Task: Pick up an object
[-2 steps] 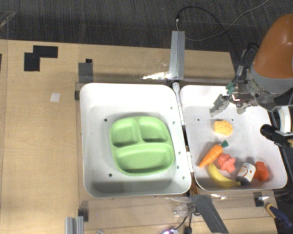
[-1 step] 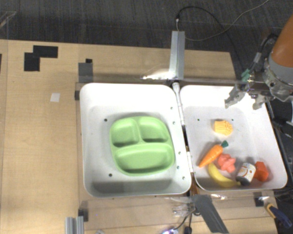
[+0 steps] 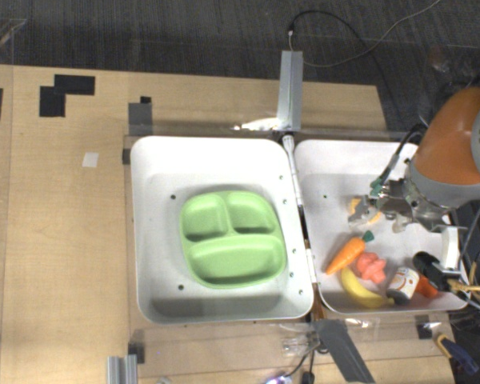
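Observation:
The right bin (image 3: 336,174) holds a small heap of toy food near its front edge. An orange carrot (image 3: 346,254) lies slanted, with a pink piece (image 3: 372,267) beside it and a yellow banana (image 3: 360,289) curved under both. A small white and brown item (image 3: 402,281) and an orange-red piece (image 3: 429,291) lie to their right. My gripper (image 3: 374,214) hangs low over the middle of the right bin, just behind the carrot's top end. Nothing is visibly held in it.
The left bin (image 3: 156,214) holds a green divided plate (image 3: 232,237) at its middle. A metal post (image 3: 291,86) stands behind the wall between the two bins. The arm's orange band (image 3: 456,138) covers the right bin's far right corner.

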`<state>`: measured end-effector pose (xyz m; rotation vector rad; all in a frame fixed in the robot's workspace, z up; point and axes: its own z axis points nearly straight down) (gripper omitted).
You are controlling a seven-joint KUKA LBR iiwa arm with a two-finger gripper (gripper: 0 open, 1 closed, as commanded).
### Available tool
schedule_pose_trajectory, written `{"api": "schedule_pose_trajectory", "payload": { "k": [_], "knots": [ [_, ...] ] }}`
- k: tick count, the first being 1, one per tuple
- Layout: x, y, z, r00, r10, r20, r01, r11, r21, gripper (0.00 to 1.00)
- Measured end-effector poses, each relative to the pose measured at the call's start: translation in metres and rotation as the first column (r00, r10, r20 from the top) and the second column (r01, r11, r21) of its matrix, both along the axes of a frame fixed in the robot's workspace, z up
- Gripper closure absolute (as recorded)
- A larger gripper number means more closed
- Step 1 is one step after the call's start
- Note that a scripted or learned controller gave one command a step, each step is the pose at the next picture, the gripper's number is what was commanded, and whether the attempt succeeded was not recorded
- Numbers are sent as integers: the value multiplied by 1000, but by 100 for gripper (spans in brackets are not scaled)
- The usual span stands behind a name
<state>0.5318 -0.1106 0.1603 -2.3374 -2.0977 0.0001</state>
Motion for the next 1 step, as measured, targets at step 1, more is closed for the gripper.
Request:
{"api": "schedule_pose_trajectory", "payload": {
  "k": [1],
  "knots": [
    [-39,9,-71,997,78,17,-78,997,-3,0]
  ]
}}
